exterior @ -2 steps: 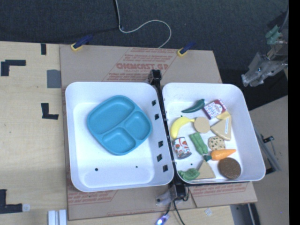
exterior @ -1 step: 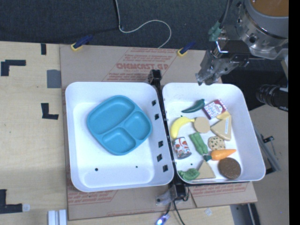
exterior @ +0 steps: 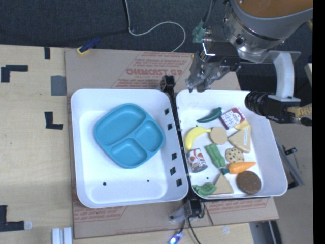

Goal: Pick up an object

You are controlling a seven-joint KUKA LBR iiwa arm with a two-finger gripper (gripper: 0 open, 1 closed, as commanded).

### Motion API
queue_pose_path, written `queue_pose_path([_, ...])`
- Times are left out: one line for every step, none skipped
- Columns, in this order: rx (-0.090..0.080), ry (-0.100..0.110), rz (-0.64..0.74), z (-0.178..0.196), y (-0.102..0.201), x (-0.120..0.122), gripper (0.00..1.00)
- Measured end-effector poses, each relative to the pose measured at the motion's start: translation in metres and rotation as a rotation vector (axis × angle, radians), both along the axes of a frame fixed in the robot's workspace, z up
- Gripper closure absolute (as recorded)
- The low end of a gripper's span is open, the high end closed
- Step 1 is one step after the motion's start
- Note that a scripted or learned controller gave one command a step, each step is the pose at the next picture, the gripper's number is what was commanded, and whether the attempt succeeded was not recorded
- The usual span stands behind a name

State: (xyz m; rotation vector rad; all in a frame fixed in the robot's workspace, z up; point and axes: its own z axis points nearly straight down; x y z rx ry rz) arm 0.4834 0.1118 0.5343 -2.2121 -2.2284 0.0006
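Two shallow white bins sit side by side on the bench. The left white bin (exterior: pixel 86 187) has exactly one thing in it: a blue plastic divided tray (exterior: pixel 129 134) with three compartments, sitting a bit toward the far side.

The right white bin (exterior: pixel 271 154) is where all the toy food is piled. I count one yellow plastic banana (exterior: pixel 195 135), one dark green chili pepper (exterior: pixel 209 116), one small maroon-and-white packet (exterior: pixel 231 118), one round tan cookie-looking disc (exterior: pixel 219 135), one pale wedge of cheese (exterior: pixel 242 139), one green pea pod (exterior: pixel 215 155), one speckled cracker (exterior: pixel 234 154), one orange carrot (exterior: pixel 240 167), one round brown disc (exterior: pixel 249 182), one small red-and-white can (exterior: pixel 197 160), one tan triangular slice (exterior: pixel 222 185) and one leafy green piece (exterior: pixel 204 189) near the front corner. So twelve pieces, mostly touching or just beside each other.

The grey arm's two-finger gripper (exterior: pixel 199 83) hangs above the far left corner of the right bin, right by the divider, well apart from the food. Can't tell if the fingers are open or closed from here, it's just a dark blur. Nothing visibly between them.
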Motion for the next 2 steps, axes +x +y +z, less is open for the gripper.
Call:
queue_pose_path([-0.001, 0.0, -0.005, 0.0, 0.011, 0.0, 1.0])
queue_pose_path([-0.001, 0.0, -0.003, 0.0, 0.041, 0.0, 1.0])
